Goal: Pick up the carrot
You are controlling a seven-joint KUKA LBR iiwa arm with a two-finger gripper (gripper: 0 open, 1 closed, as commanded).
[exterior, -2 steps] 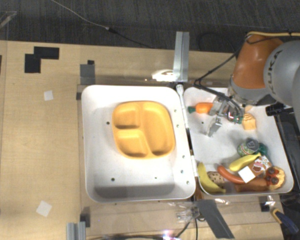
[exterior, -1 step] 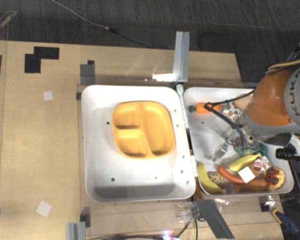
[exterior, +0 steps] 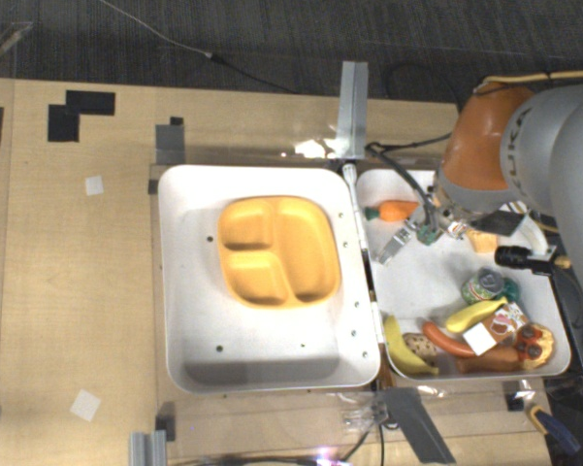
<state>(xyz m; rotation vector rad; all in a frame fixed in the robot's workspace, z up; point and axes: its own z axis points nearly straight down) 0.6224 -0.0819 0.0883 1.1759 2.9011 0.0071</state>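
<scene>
The carrot (exterior: 399, 210) is small and orange with a green end. It lies near the far left corner of the right bin (exterior: 417, 284). The arm comes in from the right, its orange band above the wrist. My gripper (exterior: 404, 237) hangs just in front of the carrot, low over the bin floor and close to the carrot's near side. I see nothing held in it.
A yellow divided plate (exterior: 275, 250) lies in the left bin (exterior: 189, 289). At the right bin's near end sits a heap of toy food: a banana (exterior: 404, 345), a sausage (exterior: 446, 339), a yellow piece (exterior: 476, 313) and a green round thing (exterior: 486, 284).
</scene>
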